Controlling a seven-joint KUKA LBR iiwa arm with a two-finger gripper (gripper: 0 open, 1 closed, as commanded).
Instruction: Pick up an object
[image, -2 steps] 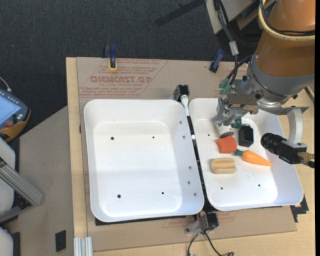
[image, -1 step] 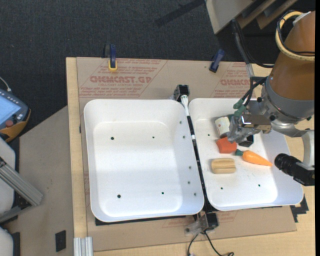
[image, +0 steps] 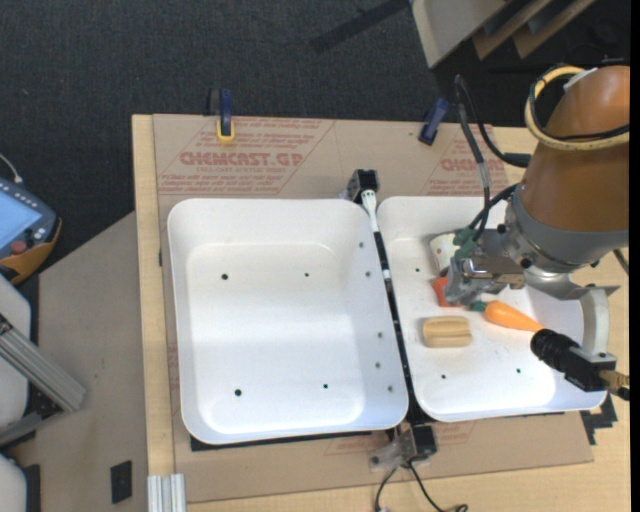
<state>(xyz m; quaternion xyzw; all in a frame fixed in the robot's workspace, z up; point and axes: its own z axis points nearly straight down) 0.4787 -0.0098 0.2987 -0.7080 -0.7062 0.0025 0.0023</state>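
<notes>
My gripper (image: 458, 288) hangs low over the middle of the right bin (image: 480, 385). A small red-orange piece (image: 439, 292) lies right at its left side, partly hidden by it, and I cannot tell whether they touch. An orange carrot-shaped thing (image: 513, 318) lies just to the gripper's right. A tan wooden block (image: 446, 333) rests on the bin floor a little nearer the front. Something small and green (image: 464, 240) peeks out beside the wrist, mostly hidden.
The left bin (image: 176, 262) sits beside the right one, their rims meeting along a dark divider (image: 385, 290). Both stand on a brown board (image: 290, 150) held by blue clamps (image: 224, 108) at the back. The arm's bulk covers the right bin's far right part.
</notes>
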